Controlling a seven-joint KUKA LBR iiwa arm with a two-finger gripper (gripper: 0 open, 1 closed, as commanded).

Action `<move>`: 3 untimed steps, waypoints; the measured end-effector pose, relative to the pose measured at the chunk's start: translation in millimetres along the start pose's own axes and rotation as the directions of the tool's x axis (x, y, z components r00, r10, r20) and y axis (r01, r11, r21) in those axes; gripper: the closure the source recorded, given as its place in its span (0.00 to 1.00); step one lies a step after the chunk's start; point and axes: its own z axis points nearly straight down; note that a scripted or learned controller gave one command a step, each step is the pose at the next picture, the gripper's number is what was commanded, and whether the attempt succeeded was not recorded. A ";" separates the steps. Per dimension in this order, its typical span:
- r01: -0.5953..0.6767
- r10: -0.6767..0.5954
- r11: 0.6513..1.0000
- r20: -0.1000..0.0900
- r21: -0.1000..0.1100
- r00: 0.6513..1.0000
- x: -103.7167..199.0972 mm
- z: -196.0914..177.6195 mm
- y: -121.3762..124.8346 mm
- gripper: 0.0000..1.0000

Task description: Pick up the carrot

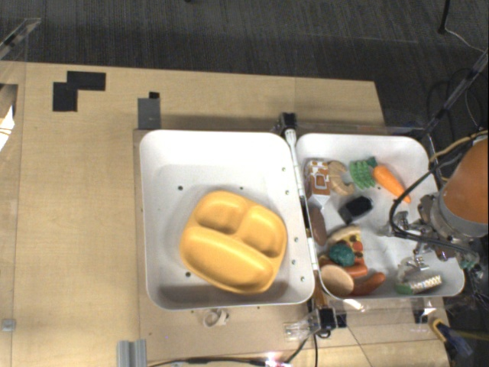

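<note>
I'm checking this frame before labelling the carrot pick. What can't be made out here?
- Gripper: in the camera view, too small and cluttered to tell open or shut.
- Arm: cut off by the right edge.
- Small toys beside the bins' divider: piled together, too small to identify.
- Carrot: visible, but contact with the green toy is unclear.

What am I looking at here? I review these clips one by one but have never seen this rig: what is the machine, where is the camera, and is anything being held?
One fixed camera looks down at a slant on a wooden bench with two shallow white bins. The left bin holds a big yellow bread-shaped toy. The right bin holds small toy foods, among them the carrot, orange with a green top, near the far edge. The grey and orange shape at the right is the robot arm; its gripper hangs over the near right corner, away from the carrot. No item shows between its fingers.
</note>
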 end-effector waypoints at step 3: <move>-0.146 0.146 0.989 0.006 0.002 0.989 -82.7 -11.6 -13.5 1.00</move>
